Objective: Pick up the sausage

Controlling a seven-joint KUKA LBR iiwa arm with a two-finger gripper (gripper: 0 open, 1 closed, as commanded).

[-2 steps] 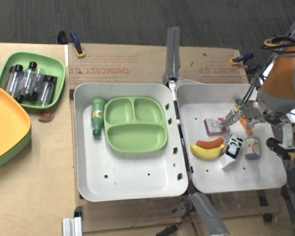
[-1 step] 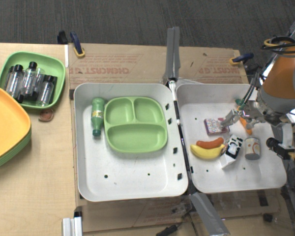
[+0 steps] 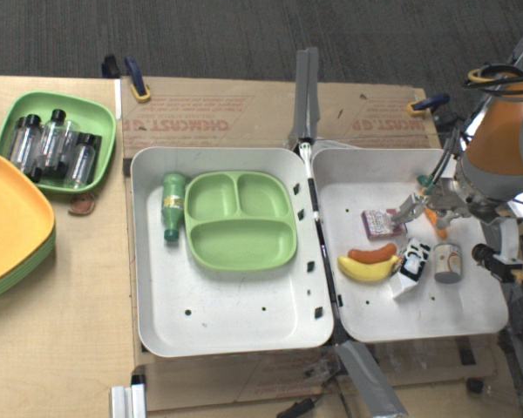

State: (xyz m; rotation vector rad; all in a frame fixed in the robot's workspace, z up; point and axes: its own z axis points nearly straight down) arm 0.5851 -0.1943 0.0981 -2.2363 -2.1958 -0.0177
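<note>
My claw [image 3: 416,205] hung open and empty; the red-orange sausage [image 3: 372,254] sat just below-left, touching a yellow banana [image 3: 367,270], so I risked grabbing both.

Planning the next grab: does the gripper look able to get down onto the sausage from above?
Probably yes: the sausage lies uncovered on top, though the banana touches its near side.

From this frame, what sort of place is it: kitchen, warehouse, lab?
Most likely a robot manipulation lab bench. Two white bins sit clamped to a board, the right one holding toy food such as a sausage and banana, with the arm over it.
</note>
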